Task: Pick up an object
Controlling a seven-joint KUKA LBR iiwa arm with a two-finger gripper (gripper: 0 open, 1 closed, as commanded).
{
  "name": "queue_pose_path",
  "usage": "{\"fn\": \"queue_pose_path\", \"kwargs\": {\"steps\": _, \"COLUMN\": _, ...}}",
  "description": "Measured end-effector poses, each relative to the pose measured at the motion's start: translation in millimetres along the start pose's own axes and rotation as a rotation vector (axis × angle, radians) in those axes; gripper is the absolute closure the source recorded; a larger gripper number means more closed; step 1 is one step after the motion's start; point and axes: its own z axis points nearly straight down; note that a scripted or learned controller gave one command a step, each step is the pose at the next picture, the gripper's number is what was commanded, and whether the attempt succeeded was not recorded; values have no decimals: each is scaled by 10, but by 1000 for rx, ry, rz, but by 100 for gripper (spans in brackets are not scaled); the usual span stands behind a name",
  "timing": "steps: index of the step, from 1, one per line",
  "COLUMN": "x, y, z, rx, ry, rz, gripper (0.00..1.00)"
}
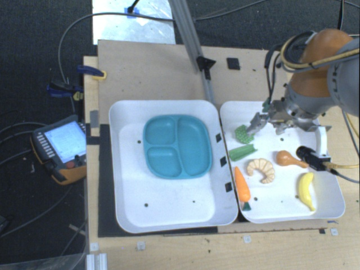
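Observation:
The right bin (332,207) holds several toy foods. A small green broccoli-like piece (243,134) lies at its upper left, with a green pod (242,151) just below it. A tan croissant (261,169) is in the middle and an orange carrot (242,184) lies along the left wall. An orange pear-shaped piece (287,158) and a yellow banana (306,190) sit to the right. My gripper (267,126) hangs over the bin's upper part, open, with nothing between its fingers. Its left finger (255,123) is just right of and above the broccoli piece.
The left bin (126,207) holds a teal divided plate (177,146). A grey pole (191,35) slants across the bench behind the bins. Off the bench's left edge lies a handheld pendant (59,148), with clamps (90,72) at that edge.

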Motion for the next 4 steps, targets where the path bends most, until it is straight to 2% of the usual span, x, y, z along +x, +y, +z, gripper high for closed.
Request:
{"fn": "queue_pose_path", "kwargs": {"steps": 2, "x": 67, "y": 64, "z": 919, "rx": -4, "ry": 0, "rz": 0, "gripper": 0}}
{"fn": "queue_pose_path", "kwargs": {"steps": 3, "x": 63, "y": 81, "z": 783, "rx": -9, "ry": -1, "rz": -1, "gripper": 100}}
{"fn": "queue_pose_path", "kwargs": {"steps": 4, "x": 31, "y": 121, "z": 138, "rx": -9, "ry": -1, "rz": -3, "gripper": 100}}
